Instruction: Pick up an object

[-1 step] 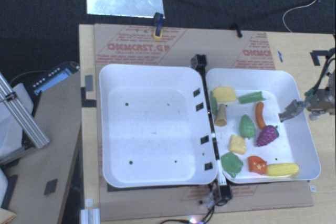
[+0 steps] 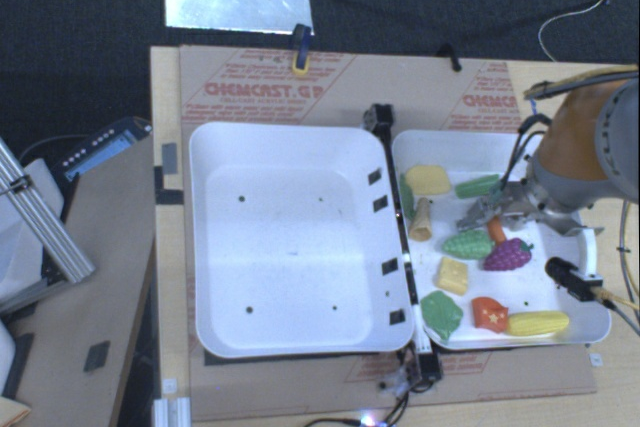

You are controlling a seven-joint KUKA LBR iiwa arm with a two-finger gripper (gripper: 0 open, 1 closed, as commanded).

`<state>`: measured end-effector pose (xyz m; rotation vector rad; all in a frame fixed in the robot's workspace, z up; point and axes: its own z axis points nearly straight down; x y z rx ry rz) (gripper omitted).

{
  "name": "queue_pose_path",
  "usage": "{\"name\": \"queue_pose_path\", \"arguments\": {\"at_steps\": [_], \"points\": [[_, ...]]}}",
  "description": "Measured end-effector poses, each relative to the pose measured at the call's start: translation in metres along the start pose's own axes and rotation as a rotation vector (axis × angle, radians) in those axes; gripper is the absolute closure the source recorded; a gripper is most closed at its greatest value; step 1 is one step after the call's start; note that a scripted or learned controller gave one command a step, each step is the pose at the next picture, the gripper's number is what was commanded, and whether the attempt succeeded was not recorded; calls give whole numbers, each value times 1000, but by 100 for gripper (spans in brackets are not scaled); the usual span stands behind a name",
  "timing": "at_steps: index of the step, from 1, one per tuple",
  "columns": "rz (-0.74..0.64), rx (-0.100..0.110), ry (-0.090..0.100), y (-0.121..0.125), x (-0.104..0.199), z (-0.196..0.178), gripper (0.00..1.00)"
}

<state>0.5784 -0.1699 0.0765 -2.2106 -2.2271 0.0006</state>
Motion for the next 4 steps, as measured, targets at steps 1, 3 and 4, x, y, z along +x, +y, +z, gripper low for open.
{"name": "queue_pose_path", "arguments": {"at_steps": [1, 3, 4], "points": [[3, -8, -4, 1, -3, -19, 100], [-5, -14, -2, 4, 63, -74, 100], [-5, -13, -1, 69, 138, -111, 100]]}}
